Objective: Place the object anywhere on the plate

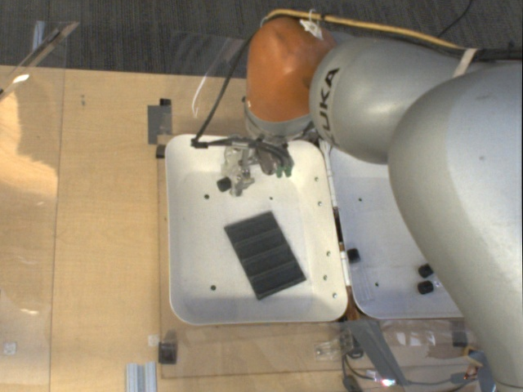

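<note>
The arm [384, 96] bears the letters "UKA" on its grey casing; the first letter is hidden behind the orange band [282, 64]. The pincer [245, 170] hangs over the far part of the left bin [188, 292]; whether it is released or clenched cannot be told. The dark ribbed plate [264, 254] lies nearer the viewer than the pincer, apart from it. The arm covers much of the right bin [384, 300]

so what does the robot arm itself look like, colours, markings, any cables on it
The arm is smooth, rounded grey metal with a glossy orange band above the wrist. Dark KUKA lettering runs along the grey shell. A yellowish cable runs over its top, and a black cable hangs to the small metal gripper, which has green bits.
</note>
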